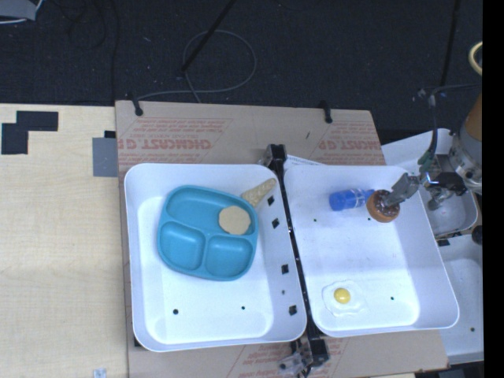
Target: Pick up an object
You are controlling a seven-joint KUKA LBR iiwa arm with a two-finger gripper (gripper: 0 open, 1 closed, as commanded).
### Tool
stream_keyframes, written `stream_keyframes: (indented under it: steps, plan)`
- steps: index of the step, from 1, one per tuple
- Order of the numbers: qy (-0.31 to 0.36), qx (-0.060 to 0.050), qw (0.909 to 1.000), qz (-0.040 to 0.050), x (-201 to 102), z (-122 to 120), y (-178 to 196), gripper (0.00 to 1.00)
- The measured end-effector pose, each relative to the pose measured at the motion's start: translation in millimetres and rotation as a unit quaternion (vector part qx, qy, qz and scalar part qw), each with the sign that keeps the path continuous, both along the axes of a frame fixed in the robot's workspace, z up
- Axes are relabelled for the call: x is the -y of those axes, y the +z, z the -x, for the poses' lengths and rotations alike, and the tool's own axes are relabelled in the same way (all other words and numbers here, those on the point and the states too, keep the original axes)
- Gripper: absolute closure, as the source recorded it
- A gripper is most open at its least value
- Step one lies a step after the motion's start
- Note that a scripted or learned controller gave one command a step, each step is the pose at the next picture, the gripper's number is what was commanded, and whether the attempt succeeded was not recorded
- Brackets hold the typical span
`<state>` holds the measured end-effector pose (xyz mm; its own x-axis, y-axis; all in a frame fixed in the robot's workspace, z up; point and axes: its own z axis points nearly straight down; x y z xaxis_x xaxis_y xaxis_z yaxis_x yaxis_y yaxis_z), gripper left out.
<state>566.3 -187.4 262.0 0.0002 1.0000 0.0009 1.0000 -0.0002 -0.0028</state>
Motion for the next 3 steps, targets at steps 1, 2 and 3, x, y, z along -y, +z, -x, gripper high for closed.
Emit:
stream_keyframes:
  steps: [1,2,3]
  plan:
    - [0.0,-0.003,1.0,-0.0008,-2.4,1.7,-64.7,0.0]
    - [0.0,-0.002,1.0,-0.0006,4.0,2.0,-111.4,0.0]
    - [0.002,-0.002,1.0,-0.0009,0.0,-7.2,-165.2,0.0]
